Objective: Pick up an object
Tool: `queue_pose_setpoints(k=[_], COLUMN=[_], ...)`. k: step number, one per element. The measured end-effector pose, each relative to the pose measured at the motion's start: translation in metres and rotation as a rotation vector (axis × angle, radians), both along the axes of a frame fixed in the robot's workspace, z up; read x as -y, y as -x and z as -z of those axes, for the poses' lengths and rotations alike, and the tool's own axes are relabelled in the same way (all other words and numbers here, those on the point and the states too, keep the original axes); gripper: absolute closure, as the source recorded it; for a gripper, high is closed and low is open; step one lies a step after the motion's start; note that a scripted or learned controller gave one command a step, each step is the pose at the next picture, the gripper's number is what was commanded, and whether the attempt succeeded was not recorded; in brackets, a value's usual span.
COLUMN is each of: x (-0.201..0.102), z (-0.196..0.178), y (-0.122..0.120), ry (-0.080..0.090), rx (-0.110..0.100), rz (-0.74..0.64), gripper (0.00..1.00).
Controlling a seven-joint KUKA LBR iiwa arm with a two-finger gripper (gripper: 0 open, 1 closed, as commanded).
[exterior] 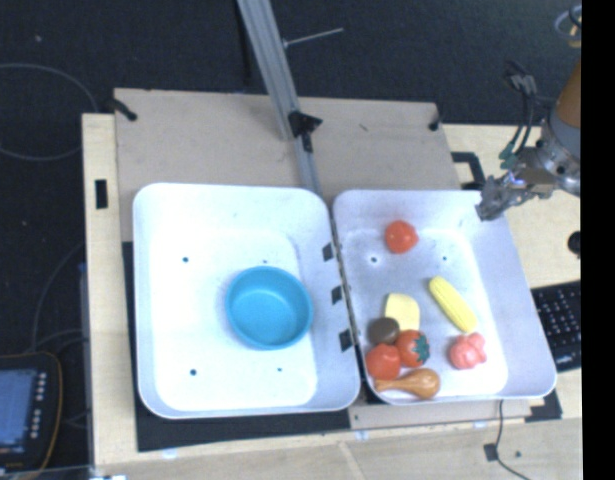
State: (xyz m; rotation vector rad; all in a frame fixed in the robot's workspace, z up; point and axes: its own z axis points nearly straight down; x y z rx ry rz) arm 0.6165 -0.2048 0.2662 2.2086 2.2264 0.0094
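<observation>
Tabletop (227, 133), pale wood, carries two shallow white bins side by side.

Left bin (177, 218): one blue bowl (268, 307), upright, sitting right of centre toward the near side.

A grey slanted pole (272, 63) runs down from the top edge to the gap between the bins.

Right bin (507, 298): all the small objects are here. A red tomato-like ball (400, 236) lies alone toward the far side. A yellow block (402, 311) sits mid-bin, a dark brown lump (383, 330) touching its near-left corner. A red strawberry-like piece (413, 346) and another red piece (383, 360) are crowded just beside these. A tan drumstick shape (412, 382) lies along the near wall. A yellow corn cob (452, 303) lies at a slant right of the block; a pink piece (467, 351) sits near its lower end.

Tool (492, 204): at the far right corner of the right bin, over the rim, well apart from every object. Nothing seen between its tips; whether they stand wide or narrow, cannot tell.
</observation>
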Motion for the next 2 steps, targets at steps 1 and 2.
queue_pose_setpoints(k=[1, 2], x=[-0.056, -0.100], z=[-0.001, -0.002], y=[-0.009, -0.003], ry=[-0.002, -0.001], rx=[-0.007, -0.009], rz=[-0.002, 0.000], gripper=[1.00, 1.00])
